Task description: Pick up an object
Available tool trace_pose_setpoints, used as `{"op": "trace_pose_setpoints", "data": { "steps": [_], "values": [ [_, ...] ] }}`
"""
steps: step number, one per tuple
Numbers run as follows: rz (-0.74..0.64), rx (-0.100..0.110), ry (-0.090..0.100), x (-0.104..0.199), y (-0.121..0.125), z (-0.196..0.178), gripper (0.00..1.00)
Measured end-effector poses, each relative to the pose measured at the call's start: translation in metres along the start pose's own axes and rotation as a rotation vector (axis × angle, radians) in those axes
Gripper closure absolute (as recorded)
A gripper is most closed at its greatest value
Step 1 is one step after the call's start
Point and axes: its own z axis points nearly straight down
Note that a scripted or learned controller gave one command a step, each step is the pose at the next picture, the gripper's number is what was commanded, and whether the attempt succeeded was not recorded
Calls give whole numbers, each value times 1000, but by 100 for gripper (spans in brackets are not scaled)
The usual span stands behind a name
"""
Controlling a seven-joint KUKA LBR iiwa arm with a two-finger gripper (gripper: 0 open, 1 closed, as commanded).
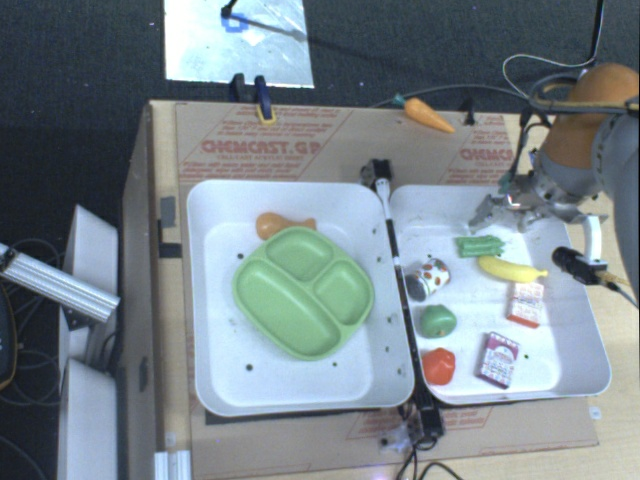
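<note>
arm (590, 128) comes in from the right, grey with an orange band, wrist over the far right corner of the right bin (575, 383). gripper (505, 210) hangs over the far part of that bin, metal fingers (487, 211) spread apart, nothing seen between them. it sits just far of the green block (480, 245), whether touching cannot be told.

right bin contents: green block near the far middle, banana (512, 268) just near of it and to the right, small red and white box (526, 305) near of the banana, dark red card box (499, 358) at the near right. along the left wall of this bin: a white spotted cup (428, 278) on its side, green pepper (437, 320) near of it, red pepper (438, 366) nearer still. all lie loose on the bin floor.

left bin (215, 388): green divided plate (303, 290) lying tilted in the middle, an orange toy (272, 225) just far of it, partly under the plate edge.

outside the bins: carrot (430, 115) on the bench (300, 138) at the far side, well apart from the gripper. a blue and yellow clamp (262, 98) on the far bench edge. a shiny sheet (238, 28) on the floor beyond.
</note>
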Motion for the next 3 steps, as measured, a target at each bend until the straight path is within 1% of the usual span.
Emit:
{"op": "trace_pose_setpoints", "data": {
  "steps": [1, 2, 3],
  "values": [
    [-1, 0, 1, 29, 0, 1, 0],
    [-1, 3, 4, -4, 0, 0, 0],
    [-1, 3, 3, -4, 0, 0, 0]
  ]
}}
